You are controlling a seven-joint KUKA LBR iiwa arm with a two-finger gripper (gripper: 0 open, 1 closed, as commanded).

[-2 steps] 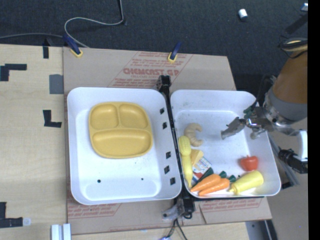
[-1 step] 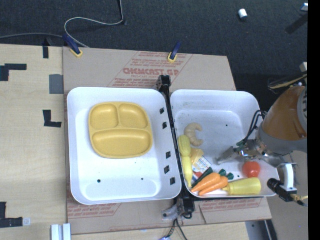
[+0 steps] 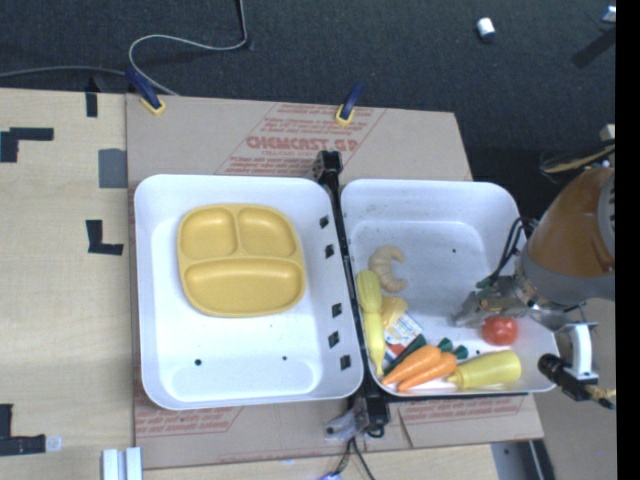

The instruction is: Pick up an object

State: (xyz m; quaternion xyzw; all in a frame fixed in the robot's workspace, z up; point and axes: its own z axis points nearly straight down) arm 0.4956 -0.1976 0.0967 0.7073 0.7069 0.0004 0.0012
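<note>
Nothing is yet lifted — the grey two-finger gripper (image 3: 478, 306), whose grip state cannot be told, is lowered into the right white bin (image 3: 430, 200), apparently just beside the small red round tomato (image 3: 500, 330).

Two white bins (image 3: 150, 268) here, the left carrying a mustard-yellow divided plate (image 3: 241, 259). In the right bin: a pale beige croissant (image 3: 388, 267), yellow corn cob (image 3: 370, 293), two orange carrots (image 3: 420, 365) with green tops, a yellow squash (image 3: 487, 370) and a red tomato (image 3: 500, 329). Brown cardboard (image 3: 300, 138) with red lettering lies beneath, the tabletop (image 3: 50, 298) pale wood-toned.
</note>
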